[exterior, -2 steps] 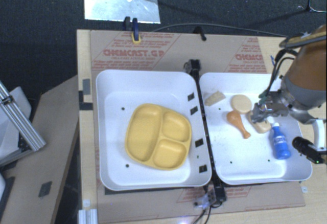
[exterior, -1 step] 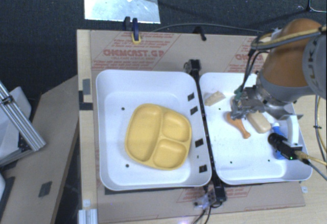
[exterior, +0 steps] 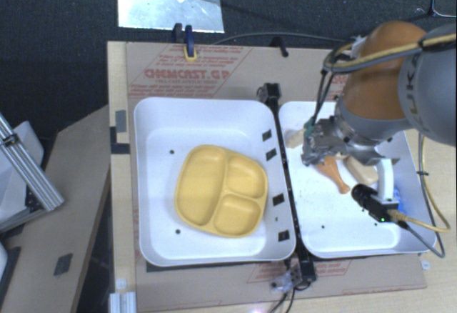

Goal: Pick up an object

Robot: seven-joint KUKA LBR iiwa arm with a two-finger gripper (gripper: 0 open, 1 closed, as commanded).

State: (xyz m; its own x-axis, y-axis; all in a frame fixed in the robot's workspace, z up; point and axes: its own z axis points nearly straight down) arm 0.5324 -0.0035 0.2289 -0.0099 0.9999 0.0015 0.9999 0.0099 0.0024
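Grey KUKA arm (exterior: 435, 83), rounded orange band (exterior: 378, 68) above wrist, thin cables along it, metallic grey pincer (exterior: 312, 151)

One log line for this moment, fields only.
hand: low in right bin | near: orange item | left bin: yellow tray

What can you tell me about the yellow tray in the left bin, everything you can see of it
The yellow tray is a rounded-corner divided plate, looks like smooth matte plastic, pale mustard yellow. Raised ridges split it into three compartments: one large along its left side and two smaller on its right. It lies flat, right side up, turned somewhat askew, near the middle of the left bin, resting on the bin floor. Its compartments hold nothing, and nothing else touches it.
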